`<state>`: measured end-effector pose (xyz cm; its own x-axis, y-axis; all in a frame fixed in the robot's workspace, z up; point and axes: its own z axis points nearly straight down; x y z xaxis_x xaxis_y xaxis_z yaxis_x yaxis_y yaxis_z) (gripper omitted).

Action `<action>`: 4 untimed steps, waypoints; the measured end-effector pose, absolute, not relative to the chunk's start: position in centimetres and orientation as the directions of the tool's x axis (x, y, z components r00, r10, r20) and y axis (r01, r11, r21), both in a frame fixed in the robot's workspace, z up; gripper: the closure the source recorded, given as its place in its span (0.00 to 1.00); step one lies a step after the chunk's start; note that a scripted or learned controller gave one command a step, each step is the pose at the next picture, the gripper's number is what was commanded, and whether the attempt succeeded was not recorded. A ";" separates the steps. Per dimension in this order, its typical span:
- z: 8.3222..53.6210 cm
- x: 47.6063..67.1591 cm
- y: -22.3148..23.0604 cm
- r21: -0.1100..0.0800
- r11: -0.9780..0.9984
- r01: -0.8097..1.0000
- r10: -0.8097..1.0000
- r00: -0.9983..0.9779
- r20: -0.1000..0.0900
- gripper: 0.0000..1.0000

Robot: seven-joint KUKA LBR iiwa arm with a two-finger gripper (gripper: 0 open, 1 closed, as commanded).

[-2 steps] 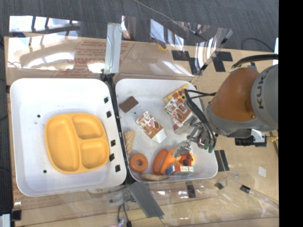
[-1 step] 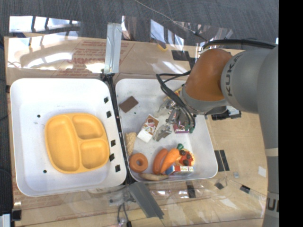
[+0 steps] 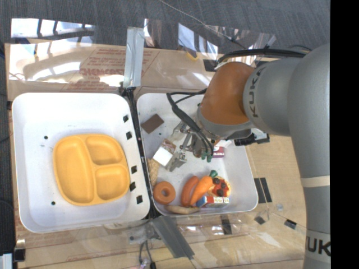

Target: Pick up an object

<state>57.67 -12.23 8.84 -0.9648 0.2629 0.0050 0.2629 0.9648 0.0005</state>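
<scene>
The white block (image 3: 163, 156) is lying in the right bin (image 3: 245, 175), near that bin's left wall, and the gripper (image 3: 182, 153) is hanging directly beside it on its right, fingers pointing down at the bin floor. Whether the metal is touching the block cannot be judged from this angle; nothing is sitting between the fingers, and whether they are spread or closed cannot be told either.

A brown square piece (image 3: 152, 123) is resting further up the bin, apart from the block. Toward the bin's near edge, a ring-shaped doughnut (image 3: 165, 192) is lying flat, with an orange carrot-like piece (image 3: 190, 190) just beside it on the right and a small cluster of coloured items (image 3: 219, 190) beyond that. A small red-and-white item (image 3: 219, 151) is sitting just right of the gripper.

The grey arm (image 3: 291, 88), with its orange band (image 3: 225, 97), is reaching over the right bin from the right. The left bin (image 3: 28, 116) is holding a yellow divided tray (image 3: 90, 168), lying flat and well apart from the gripper.
</scene>
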 end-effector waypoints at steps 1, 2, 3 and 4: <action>9.5 57.7 -12.2 0.000 0.966 0.258 0.258 -0.966 0.008 1.00; 12.5 51.4 -17.8 0.002 0.993 -0.116 -0.116 -0.993 0.006 1.00; 19.0 58.0 -6.1 0.002 1.000 0.003 0.003 -1.000 -0.002 1.00; 14.1 62.3 -14.4 0.002 0.941 -0.338 -0.338 -0.941 0.002 1.00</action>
